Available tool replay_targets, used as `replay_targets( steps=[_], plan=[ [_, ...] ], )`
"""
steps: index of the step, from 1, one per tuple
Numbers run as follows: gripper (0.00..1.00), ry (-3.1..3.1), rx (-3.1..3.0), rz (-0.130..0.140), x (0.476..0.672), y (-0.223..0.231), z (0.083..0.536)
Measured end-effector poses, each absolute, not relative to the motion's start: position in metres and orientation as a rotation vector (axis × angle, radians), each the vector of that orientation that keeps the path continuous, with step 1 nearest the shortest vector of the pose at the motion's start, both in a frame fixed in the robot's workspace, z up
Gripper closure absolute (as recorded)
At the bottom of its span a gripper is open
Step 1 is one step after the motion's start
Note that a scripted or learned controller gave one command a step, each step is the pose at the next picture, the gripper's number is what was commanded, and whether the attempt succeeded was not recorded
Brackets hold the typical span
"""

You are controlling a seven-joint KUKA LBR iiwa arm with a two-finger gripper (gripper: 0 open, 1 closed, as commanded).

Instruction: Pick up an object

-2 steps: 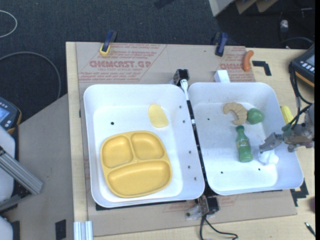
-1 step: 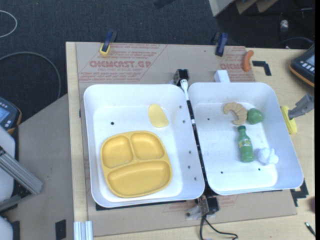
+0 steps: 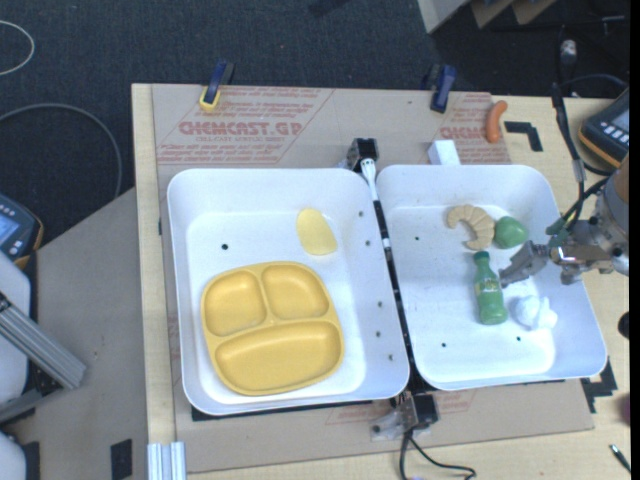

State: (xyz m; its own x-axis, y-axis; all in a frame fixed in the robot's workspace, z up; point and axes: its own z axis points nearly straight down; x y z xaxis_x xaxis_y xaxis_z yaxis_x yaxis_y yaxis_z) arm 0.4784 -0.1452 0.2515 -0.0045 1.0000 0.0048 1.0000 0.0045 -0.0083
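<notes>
The right bin (image 3: pixel 440 348) holds a tan croissant (image 3: pixel 472 223), a green ball (image 3: pixel 510 231), a green bottle (image 3: pixel 489 289) lying on its side and a small white lump (image 3: pixel 533 312). My gripper (image 3: pixel 528 261) reaches in from the right, low over the bin floor. It sits just right of the bottle, below the green ball and above the white lump. Nothing visibly sits in its grasp. The left bin (image 3: pixel 190 208) holds a yellow divided plate (image 3: pixel 270 325) and a pale yellow oval piece (image 3: pixel 316 232).
The bins meet at a central ridge with a black clip (image 3: pixel 362 152) at its far end. An orange item (image 3: pixel 494 121) and blue clamps (image 3: pixel 441 86) lie on the cardboard behind. Cables and a device (image 3: pixel 610 133) crowd the right edge.
</notes>
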Motion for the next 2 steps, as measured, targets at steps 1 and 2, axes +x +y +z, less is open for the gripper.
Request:
replay_targets(
  steps=[1, 2],
  plan=[
    [0.0, -2.232, -2.228, -0.008, 0.482, -0.179, 0.12],
    [0.0, -2.232, -2.218, -0.004, 0.543, -0.149, 0.083]
  ],
)
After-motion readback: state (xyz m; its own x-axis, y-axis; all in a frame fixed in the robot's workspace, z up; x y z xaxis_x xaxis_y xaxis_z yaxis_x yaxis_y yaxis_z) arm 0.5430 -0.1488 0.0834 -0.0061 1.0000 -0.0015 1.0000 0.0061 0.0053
